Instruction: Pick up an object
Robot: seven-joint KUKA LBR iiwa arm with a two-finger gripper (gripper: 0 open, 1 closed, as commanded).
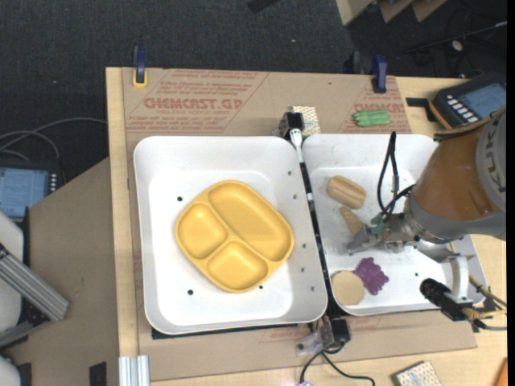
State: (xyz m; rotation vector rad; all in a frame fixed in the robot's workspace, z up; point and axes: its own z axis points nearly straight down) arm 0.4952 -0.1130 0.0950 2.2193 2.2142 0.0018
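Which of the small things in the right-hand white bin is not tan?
The purple crinkled piece, lying at the bin's near side beside the round tan disc. The tan cylinder and the other pieces there are pale tan.

Yellow divided tray (233, 234) in left bin (153, 215) — green clip (372, 118) on bench, rear.

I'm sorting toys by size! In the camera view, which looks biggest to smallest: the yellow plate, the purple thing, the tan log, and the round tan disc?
1. Yellow plate, by far.
2. Tan log and tan disc look about alike; I can't rank them.
3. Purple thing, a little smaller.
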